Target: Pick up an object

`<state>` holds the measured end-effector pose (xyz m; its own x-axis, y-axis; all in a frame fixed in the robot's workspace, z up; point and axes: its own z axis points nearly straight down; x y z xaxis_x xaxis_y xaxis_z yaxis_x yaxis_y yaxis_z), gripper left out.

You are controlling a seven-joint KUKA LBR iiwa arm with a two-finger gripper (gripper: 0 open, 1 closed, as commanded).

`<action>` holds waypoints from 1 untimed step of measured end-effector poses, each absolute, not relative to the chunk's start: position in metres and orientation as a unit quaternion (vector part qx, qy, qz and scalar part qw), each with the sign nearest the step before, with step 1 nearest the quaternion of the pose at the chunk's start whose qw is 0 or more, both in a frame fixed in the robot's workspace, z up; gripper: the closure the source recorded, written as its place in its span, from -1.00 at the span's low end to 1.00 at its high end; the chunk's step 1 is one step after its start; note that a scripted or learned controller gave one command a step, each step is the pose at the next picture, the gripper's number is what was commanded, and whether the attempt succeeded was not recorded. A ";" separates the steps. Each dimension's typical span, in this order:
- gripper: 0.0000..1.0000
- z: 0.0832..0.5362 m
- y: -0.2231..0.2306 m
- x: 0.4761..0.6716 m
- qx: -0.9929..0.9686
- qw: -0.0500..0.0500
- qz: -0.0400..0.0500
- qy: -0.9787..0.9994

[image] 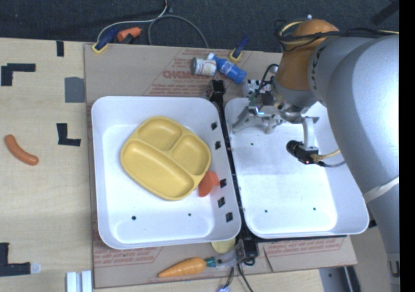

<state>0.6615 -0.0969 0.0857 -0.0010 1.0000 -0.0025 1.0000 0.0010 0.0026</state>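
In the camera view, the left bin (104,174) serves as the landmark: it holds a yellow divided plate (165,156) lying slightly tilted across its middle, and a small orange piece (207,184) rests against the plate's lower right edge, close to the bin's right wall. Just to the right of that bin, touching it along a seam set with black clips, lies the right bin (292,209), whose floor shows bare white. The grey arm (363,109) with its orange band (301,57) reaches over the far part of the right bin, and the tool (259,115) sits low near that bin's far left corner, just beside the seam; whether its fingers are apart or closed cannot be told, and nothing is seen between them. Beyond the left bin's far right corner, on the cardboard, lies a blue and white bottle (219,67). Below the left bin's near edge rests a toy carrot (183,267). Well to the left of the left bin, on the surface (39,219), lies an orange sausage-shaped toy (21,150). An orange-handled clamp (117,37) grips the cardboard's far left corner.
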 end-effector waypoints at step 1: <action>-1.00 0.086 -0.095 0.644 0.707 0.002 0.000 0.707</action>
